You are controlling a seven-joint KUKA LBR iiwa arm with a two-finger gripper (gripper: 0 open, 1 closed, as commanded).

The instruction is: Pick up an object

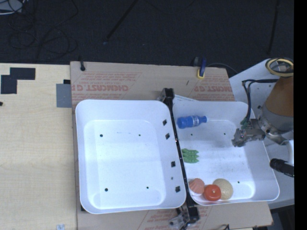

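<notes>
The right bin (249,176) holds a blue bottle (191,121) lying on its side near the back left. A small green object (190,155) lies by the bin's left wall. At the front sit a pink round piece (196,185), a red round piece (212,192) and a tan ball (223,188), close together. My gripper (238,142) hangs over the right part of this bin, at its right wall, apart from all of these. I see nothing between its fingers.
The left bin (86,128) stands beside the right one, with a black divider clamp (175,143) between them. Both rest on a cardboard sheet (144,83). The arm's orange band (283,97) is at the right edge.
</notes>
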